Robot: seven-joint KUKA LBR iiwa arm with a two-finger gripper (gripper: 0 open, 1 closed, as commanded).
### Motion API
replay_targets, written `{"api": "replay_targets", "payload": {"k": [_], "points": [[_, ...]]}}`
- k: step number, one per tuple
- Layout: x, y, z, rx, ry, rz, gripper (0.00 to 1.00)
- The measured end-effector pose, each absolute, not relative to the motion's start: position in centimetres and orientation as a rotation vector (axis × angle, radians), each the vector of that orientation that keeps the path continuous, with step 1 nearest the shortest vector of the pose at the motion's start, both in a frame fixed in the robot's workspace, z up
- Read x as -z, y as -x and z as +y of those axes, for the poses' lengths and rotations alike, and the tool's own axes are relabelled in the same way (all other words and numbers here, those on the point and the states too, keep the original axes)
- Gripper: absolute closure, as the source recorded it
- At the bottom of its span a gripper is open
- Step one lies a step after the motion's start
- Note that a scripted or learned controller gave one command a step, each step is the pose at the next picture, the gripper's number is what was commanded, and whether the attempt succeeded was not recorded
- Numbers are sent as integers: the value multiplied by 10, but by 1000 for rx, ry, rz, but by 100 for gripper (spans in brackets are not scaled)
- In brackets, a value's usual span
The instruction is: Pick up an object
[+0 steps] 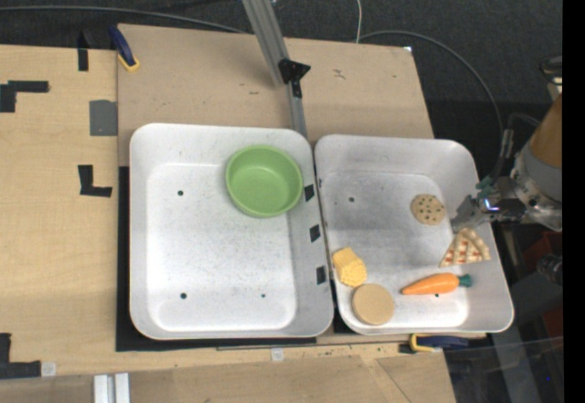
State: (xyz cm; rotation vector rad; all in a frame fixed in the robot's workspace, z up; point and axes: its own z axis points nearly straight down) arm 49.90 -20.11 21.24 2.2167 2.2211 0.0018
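Two white bins side by side. Left bin (155,237) carries just the green bowl (264,180), up at its 1 o'clock corner. Right bin (384,164) has the small stuff, all in the lower and right half.

Largest to smallest, as pick candidates:
- Green bowl: looks like rigid light plastic, smooth. Only sensible hold is over the rim wall, one finger in, one out. Likely to slip or tip.
- Carrot (431,284), 5 o'clock in the right bin, lying flat, tip pointing to 9. Toy food, probably light and stiff. Pinch across the thick middle; the taper will squirt out if taken near the tip.
- Tan disc (373,304), 6 o'clock, flat against the floor. Low profile, hard to get under; grip across its diameter.
- Waffle wedge (465,249), 3 to 4 o'clock, near the right wall. Textured, so better friction; wall limits finger room.
- Yellow piece (348,266), 7 o'clock, just above the disc.
- Cookie (427,208), right of centre, thin and flat.

Gripper (474,207) sits at the bin's 3 o'clock edge, between cookie and wedge, just above the wedge. Nothing visibly in it. Can't tell how far it is spread; too small and cluttered.

Judgement: the wedge or cookie is nearest.
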Motion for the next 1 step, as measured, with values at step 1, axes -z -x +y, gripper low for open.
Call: {"api": "replay_targets", "payload": {"k": [1], "points": [[-213, -502, -157, -1, -2217, 2230, 100]]}}
